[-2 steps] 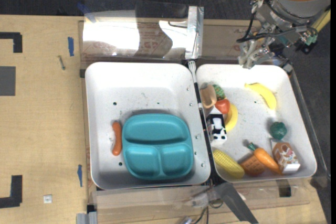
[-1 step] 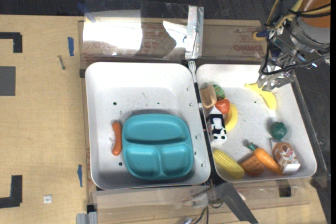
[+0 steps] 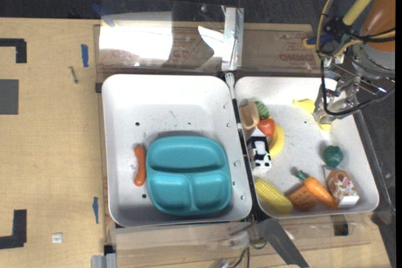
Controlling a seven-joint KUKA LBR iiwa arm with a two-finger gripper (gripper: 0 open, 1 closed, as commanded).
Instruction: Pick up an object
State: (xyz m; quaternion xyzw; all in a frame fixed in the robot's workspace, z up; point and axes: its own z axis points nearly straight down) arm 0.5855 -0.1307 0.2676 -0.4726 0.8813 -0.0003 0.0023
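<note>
Fixed overhead, tilted down from the near side, far enough to frame both bins: left bin (image 3: 119,97) centre-left, right bin (image 3: 367,198) centre-right, arm (image 3: 377,28) entering upper right of frame.

Two white bins are sitting side by side, the left bin (image 3: 119,97) and the right bin (image 3: 364,154). A teal divided tray (image 3: 187,174) and an orange-red sausage (image 3: 139,165) are showing in the left one. In the right one, a yellow piece (image 3: 306,105) is lying just beside the metallic grey gripper (image 3: 328,111). Farther from it are showing a dark green ball (image 3: 332,154), an orange carrot with a green top (image 3: 315,188), a yellow corn cob (image 3: 272,195), a black-and-white cow (image 3: 260,153) and a red tomato (image 3: 266,127).
</note>
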